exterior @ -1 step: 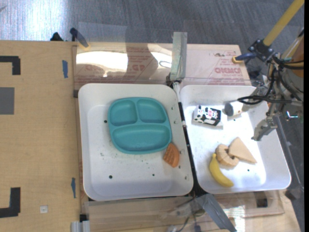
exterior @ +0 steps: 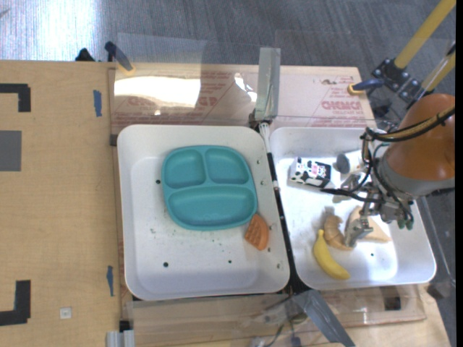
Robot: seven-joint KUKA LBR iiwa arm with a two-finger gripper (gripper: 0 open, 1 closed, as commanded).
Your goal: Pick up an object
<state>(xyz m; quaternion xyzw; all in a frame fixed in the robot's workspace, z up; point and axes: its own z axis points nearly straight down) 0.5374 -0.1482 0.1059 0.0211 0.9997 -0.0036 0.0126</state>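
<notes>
- Left white bin (exterior: 137,266): teal three-section plastic plate (exterior: 210,186), orange ridged piece (exterior: 256,232) touching its lower right corner.
- Right white bin (exterior: 412,266): yellow toy banana (exterior: 329,257), light, stiff, slippery; you'd pinch mid-curve.
- Two-finger gripper (exterior: 356,231) low beside tan lumpy piece (exterior: 333,226); can't tell its state.

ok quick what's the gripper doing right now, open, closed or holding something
Gripper: low in the right bin by the banana; open or closed cannot be told.

Robotics lab: robot arm (exterior: 423,147) over two white bins (exterior: 137,215) on a cardboard-lined counter (exterior: 51,194), grey carpet (exterior: 217,9).
</notes>
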